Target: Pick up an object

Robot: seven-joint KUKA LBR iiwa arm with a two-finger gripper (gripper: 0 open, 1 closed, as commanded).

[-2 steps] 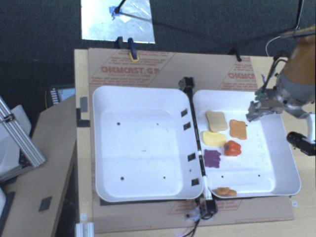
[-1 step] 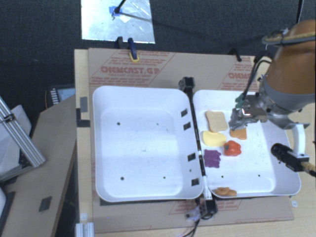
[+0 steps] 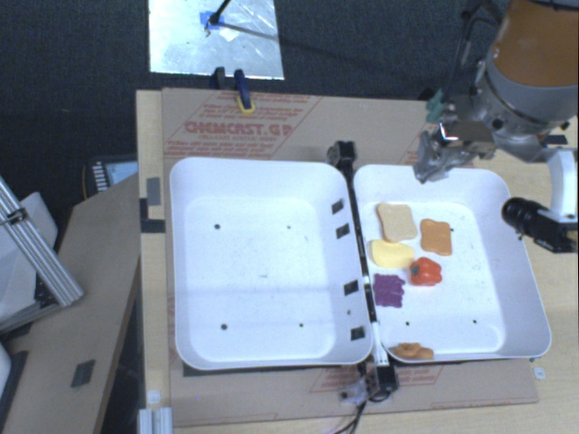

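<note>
The right white bin [image 3: 507,269] holds several toy food pieces. A tan bread slice [image 3: 395,221] lies near its middle, with an orange-brown toast piece [image 3: 436,236] to its right. Below them sit a yellow piece [image 3: 390,255], a red pepper [image 3: 426,271] and a purple piece [image 3: 388,290]. A small orange-brown piece [image 3: 414,352] rests at the bin's front rim. My gripper [image 3: 434,167] hangs above the bin's far edge, up and right of the bread slice, with nothing seen between its fingers.
The left white bin [image 3: 253,260] sits beside the right one, joined by a black clamp strip [image 3: 355,251]. A shiny metal sheet [image 3: 215,23] lies beyond the bench. An aluminium frame [image 3: 32,251] stands at the left.
</note>
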